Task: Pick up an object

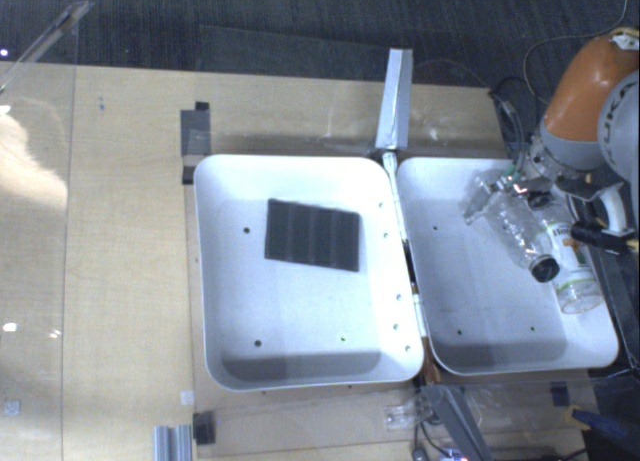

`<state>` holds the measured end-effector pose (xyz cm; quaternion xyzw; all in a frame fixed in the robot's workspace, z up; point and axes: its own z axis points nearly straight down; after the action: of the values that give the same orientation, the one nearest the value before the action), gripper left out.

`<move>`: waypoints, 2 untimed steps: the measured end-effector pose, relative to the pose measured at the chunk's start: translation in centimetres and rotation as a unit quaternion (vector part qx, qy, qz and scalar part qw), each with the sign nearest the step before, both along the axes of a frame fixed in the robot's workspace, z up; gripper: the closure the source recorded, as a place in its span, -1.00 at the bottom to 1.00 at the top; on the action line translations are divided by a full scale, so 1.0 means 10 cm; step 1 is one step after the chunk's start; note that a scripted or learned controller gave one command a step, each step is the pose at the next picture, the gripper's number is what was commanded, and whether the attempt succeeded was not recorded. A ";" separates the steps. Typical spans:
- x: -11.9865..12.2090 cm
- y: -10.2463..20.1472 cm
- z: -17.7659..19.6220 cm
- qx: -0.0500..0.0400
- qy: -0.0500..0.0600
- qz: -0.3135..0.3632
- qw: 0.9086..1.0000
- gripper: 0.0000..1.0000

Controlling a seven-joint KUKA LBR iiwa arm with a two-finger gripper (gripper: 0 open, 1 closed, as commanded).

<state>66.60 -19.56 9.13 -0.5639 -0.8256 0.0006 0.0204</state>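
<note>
Dark ridged pad (312, 235) in left bin (215, 279), clear bottles (545, 249) in right bin (445, 279) — arm (590, 99) above

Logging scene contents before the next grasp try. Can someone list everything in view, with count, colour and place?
bins: 2, white, shallow, side by side on the bench; left bin, right bin
dark pad: 1, dark grey to black, rectangular, lying flat in the upper middle of the left bin
clear plastic bottle: 1, transparent with a dark cap, lying on its side at the right end of the right bin; a second clear item may lie just beyond it, too blurred to tell
bench: 1, light wood
metal bar: 1, grey, upright behind the seam between the bins
arm: 1, grey with an orange band, at the right edge
end effector: 1, over the upper right of the right bin
</note>
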 end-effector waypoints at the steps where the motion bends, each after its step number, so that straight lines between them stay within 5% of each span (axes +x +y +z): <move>1: 0.01 -0.01 0.04 -0.004 -0.008 0.139 0.990 -1.00; 2: 0.00 -0.03 1.09 -0.012 -0.023 0.053 0.998 -1.00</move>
<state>66.56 -19.89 20.07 -0.5191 -0.8547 -0.0016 -0.0051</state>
